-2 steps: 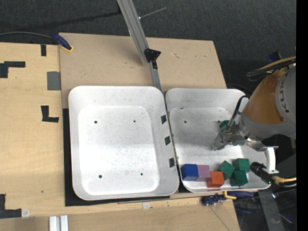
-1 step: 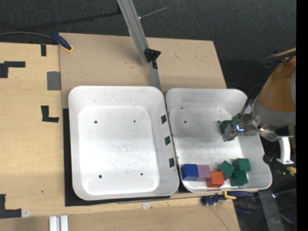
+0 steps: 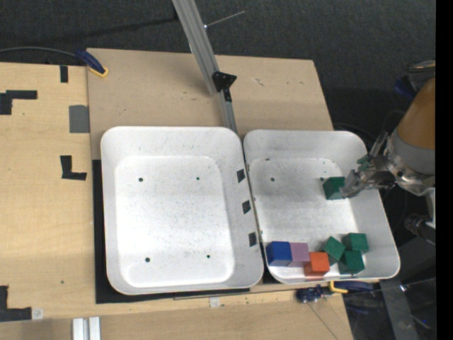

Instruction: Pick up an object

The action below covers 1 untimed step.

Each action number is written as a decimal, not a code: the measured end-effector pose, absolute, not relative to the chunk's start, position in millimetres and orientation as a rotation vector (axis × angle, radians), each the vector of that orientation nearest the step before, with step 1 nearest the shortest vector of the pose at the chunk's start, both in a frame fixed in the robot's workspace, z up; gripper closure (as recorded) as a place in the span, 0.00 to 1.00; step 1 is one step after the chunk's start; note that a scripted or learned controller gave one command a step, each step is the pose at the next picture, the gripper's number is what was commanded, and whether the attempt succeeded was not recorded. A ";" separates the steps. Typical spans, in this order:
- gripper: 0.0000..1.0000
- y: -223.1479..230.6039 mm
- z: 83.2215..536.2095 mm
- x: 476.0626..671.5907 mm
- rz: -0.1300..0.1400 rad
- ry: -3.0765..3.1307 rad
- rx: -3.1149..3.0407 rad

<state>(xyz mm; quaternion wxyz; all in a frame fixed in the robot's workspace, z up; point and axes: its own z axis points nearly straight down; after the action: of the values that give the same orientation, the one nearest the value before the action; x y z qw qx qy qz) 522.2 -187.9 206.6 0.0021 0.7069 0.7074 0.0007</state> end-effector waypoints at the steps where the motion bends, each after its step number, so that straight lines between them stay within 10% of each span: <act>1: 1.00 -187.5 223.4 522.9 0.001 2.222 2.219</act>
<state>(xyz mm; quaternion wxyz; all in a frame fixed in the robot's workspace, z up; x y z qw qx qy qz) 522.9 -187.5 223.4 0.0007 0.7065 0.7077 0.0003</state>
